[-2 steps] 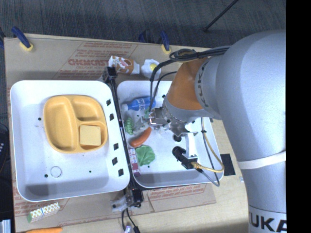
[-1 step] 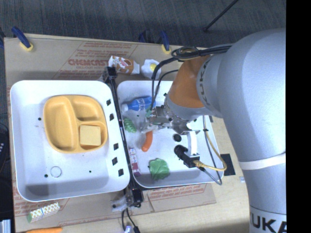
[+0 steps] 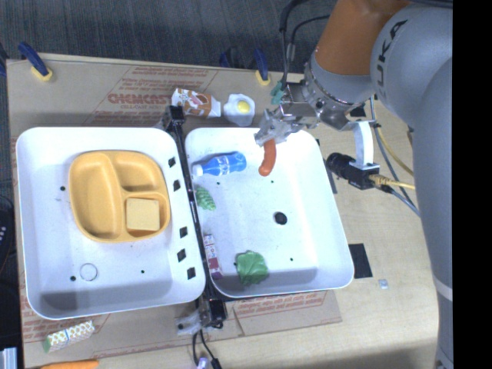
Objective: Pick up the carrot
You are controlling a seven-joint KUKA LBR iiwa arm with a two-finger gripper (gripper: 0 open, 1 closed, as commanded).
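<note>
- My gripper (image 3: pixel 270 135) sits at the upper middle of the frame, over the back rim of the right bin (image 3: pixel 327 206).
- My fingers are closed narrow on the top end of the carrot (image 3: pixel 267 158); the orange piece hangs down from between them, roughly upright, over the upper part of the right bin.
- Just left of the carrot, a blue bottle (image 3: pixel 221 164) lies on its side on the bin floor, apart from the carrot.
- Lower down, near the left wall of that bin, is a small green leafy piece (image 3: pixel 204 198), and a larger green piece (image 3: pixel 251 267) rests near the front edge.
- A dark round spot (image 3: pixel 280 219) marks the bin floor near its centre.
- The left bin (image 3: pixel 38 229) holds a yellow divided tray (image 3: pixel 96 179) with a tan block (image 3: pixel 144 214) in its lower right compartment.
- Beyond the bins, at the upper middle of the frame, a small brown carton (image 3: pixel 194 102) and a white and yellow item (image 3: pixel 240 108) lie on the cardboard.
</note>
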